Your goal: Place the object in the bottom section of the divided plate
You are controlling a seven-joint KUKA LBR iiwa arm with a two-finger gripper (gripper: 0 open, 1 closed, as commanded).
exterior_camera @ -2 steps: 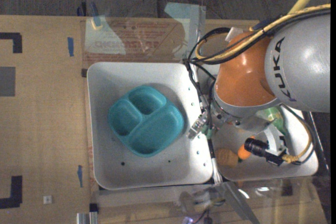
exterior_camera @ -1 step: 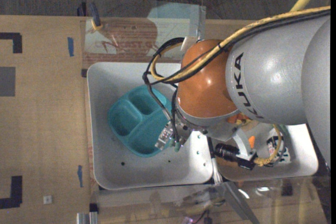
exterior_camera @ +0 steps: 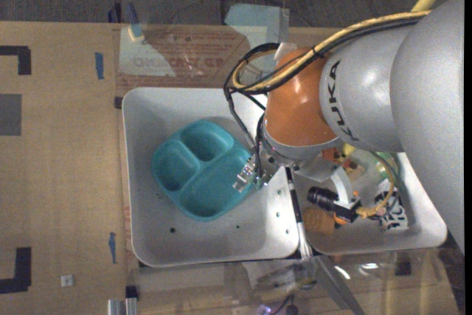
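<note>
In the left bin (exterior_camera: pixel 136 181), seen lying flat: the teal divided plate (exterior_camera: pixel 193 166), its right rim partly hidden. Poised over that rim, small and blurred under the orange-banded arm (exterior_camera: pixel 302 111): the gripper (exterior_camera: pixel 247 175), open or closed impossible to tell, any load likewise. Half covered by the arm in the right bin (exterior_camera: pixel 424 229): jumbled objects (exterior_camera: pixel 332 206), hard to make out.

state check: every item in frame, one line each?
divided plate: teal, flat in the left bin, visible sections bare
gripper: at the plate's right edge, fingers unclear
left bin: holds the plate
right bin: cluttered with small items, partly under the arm
arm: reaching in over the right bin
</note>
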